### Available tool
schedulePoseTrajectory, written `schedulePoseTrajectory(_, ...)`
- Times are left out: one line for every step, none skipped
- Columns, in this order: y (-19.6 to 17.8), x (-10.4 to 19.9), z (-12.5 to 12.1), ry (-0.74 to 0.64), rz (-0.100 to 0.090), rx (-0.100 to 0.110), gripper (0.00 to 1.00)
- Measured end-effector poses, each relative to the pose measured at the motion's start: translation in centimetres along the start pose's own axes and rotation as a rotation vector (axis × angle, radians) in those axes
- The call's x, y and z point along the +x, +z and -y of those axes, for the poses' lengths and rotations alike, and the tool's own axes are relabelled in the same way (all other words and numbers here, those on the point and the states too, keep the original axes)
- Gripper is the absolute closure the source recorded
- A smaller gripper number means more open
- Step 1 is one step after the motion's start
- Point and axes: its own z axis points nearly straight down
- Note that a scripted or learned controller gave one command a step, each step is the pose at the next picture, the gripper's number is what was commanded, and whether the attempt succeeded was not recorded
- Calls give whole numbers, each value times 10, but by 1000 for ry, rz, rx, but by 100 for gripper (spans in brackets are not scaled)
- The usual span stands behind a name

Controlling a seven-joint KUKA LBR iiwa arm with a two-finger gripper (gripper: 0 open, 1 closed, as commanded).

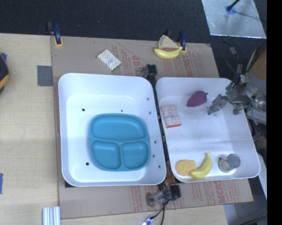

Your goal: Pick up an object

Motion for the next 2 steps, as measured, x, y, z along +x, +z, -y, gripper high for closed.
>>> schedulePoseTrajectory(97,-5,-36,-4,0,4,0)
schedulePoseTrajectory(97,20,-85,-1,-1,0,0)
